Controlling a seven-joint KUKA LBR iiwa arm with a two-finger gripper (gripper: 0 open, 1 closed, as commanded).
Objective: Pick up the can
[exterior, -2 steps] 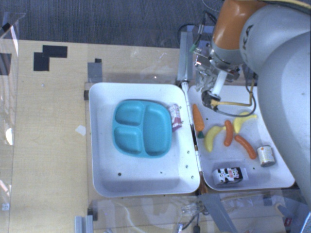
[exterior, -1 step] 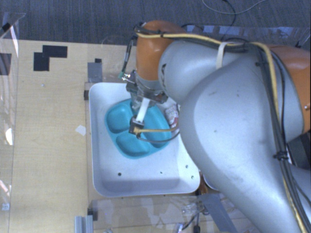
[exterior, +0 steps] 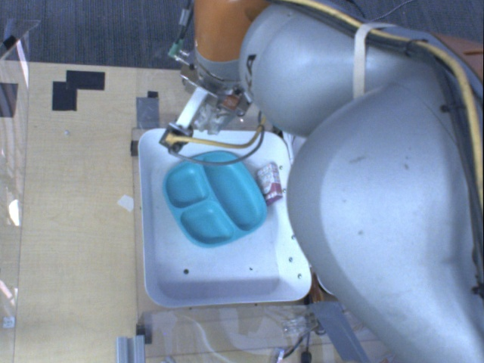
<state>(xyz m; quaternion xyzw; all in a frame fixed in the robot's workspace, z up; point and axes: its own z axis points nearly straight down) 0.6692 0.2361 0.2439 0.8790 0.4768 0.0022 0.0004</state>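
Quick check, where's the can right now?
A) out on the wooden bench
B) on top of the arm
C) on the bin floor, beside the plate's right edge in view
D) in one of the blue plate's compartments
C: the can lies on the floor of the white bin, just beside the blue divided plate, with the gripper up by the bin's far edge, apart from it.

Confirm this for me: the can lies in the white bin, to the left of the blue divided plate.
Not right. The camera view shows the can in the white bin, to the right of the blue divided plate, not to its left.
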